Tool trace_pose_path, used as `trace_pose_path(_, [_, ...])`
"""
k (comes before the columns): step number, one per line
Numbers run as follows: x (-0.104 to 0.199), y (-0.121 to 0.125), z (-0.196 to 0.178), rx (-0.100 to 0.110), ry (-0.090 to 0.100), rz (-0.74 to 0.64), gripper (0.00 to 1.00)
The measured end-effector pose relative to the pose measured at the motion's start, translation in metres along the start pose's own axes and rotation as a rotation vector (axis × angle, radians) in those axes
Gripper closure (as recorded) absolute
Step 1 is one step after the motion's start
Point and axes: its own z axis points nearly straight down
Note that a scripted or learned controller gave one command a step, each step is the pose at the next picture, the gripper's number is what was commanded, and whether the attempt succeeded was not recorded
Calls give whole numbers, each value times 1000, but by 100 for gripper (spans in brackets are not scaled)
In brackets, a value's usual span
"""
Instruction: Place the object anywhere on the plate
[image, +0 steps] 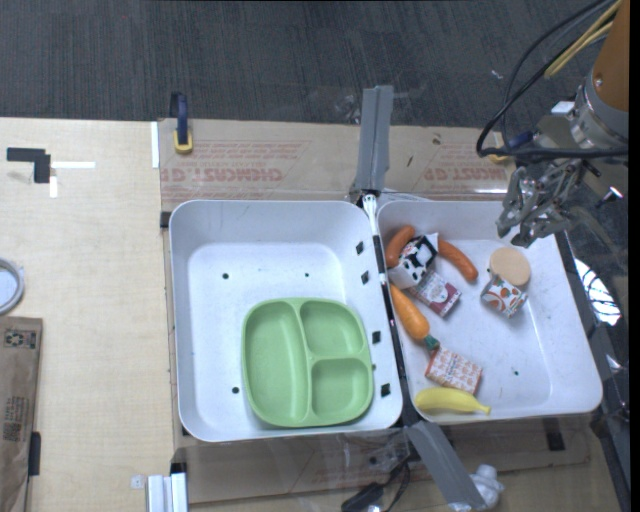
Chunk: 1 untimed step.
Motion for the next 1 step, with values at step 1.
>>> trace_pose_path(1, [10, 10, 176, -2, 2, -90, 100])
